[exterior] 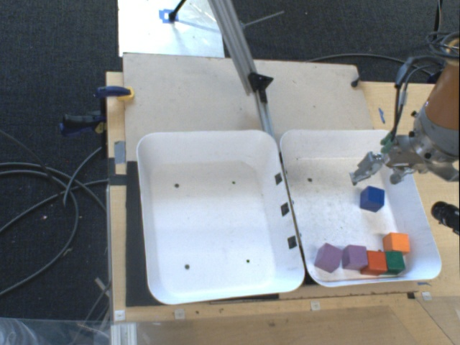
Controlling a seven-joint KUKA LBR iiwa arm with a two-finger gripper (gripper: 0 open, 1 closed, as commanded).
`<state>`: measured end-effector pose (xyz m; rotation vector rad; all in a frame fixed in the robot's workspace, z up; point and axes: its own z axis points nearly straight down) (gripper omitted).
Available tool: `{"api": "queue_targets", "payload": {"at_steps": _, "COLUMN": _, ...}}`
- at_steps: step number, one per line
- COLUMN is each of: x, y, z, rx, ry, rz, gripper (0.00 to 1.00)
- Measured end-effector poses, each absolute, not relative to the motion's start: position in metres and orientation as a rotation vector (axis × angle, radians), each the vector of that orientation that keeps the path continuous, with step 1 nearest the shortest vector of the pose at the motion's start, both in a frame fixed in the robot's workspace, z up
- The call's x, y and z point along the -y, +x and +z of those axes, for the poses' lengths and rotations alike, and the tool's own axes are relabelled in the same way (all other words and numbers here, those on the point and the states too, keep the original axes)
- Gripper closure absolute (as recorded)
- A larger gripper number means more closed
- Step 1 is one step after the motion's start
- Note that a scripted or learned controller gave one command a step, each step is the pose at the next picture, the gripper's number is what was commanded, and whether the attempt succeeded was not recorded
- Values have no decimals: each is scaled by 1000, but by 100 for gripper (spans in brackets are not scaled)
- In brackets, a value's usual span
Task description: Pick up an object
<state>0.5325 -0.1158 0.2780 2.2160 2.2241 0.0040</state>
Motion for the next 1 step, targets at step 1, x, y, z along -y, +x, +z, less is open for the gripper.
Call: {"api": "queue_targets", "payload": {"at_steps": 1, "x": 189, "y": 526, "z": 191, "rx": -2217, "ry": 2229, "rz": -7, "gripper": 0}}
